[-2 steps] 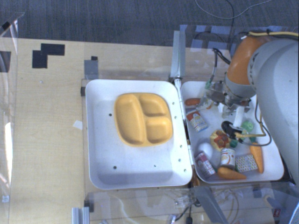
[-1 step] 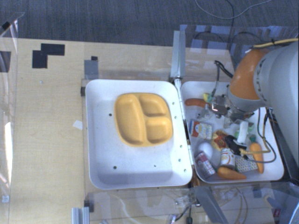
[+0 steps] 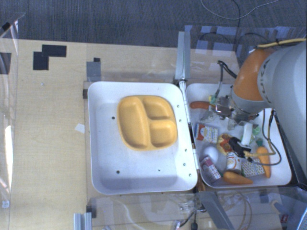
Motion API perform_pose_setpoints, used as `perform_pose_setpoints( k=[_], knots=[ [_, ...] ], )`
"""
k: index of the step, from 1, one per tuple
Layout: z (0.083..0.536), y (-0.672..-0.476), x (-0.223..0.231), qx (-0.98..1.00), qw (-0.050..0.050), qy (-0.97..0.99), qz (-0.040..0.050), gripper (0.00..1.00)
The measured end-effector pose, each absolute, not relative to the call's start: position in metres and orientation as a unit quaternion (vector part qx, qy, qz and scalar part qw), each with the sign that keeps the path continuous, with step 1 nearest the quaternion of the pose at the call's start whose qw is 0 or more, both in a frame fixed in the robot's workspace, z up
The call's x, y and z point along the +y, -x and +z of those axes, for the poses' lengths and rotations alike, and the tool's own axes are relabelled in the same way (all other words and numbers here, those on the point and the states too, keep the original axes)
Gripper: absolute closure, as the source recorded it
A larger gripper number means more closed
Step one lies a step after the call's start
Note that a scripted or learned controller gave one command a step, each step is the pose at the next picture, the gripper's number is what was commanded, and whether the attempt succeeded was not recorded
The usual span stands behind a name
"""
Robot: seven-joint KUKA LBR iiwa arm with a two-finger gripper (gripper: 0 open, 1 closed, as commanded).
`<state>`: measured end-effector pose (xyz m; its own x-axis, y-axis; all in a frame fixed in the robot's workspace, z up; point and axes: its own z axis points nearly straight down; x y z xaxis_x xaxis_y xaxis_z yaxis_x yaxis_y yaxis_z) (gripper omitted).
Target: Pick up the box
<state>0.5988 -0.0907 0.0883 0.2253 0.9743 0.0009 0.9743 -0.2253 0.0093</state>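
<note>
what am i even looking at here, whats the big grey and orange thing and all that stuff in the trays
The big grey and orange thing is a robot arm, reaching in from the right. The one picture comes from a fixed camera above the bench, looking down at a slant.

On the wooden bench sit two shallow white bins side by side. The left bin holds a yellow divided tray. The right bin is crowded with small items: a small box, orange carrot-like pieces, a red sausage shape and others too jumbled to name.

The arm's end effector is low over the right bin, above the clutter. I see nothing gripped in it, and the box lies loose in the bin.
</note>
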Motion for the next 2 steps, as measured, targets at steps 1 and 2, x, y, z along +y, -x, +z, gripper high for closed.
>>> perform_pose_setpoints(
  k=[1,2],
  knots=[
    [0.089,-0.572,-0.089,0.559,0.003,-0.829,0.005,0.0],
    [0.187,-0.67,-0.078,0.558,0.002,-0.83,0.0027,0.0]
  ],
)
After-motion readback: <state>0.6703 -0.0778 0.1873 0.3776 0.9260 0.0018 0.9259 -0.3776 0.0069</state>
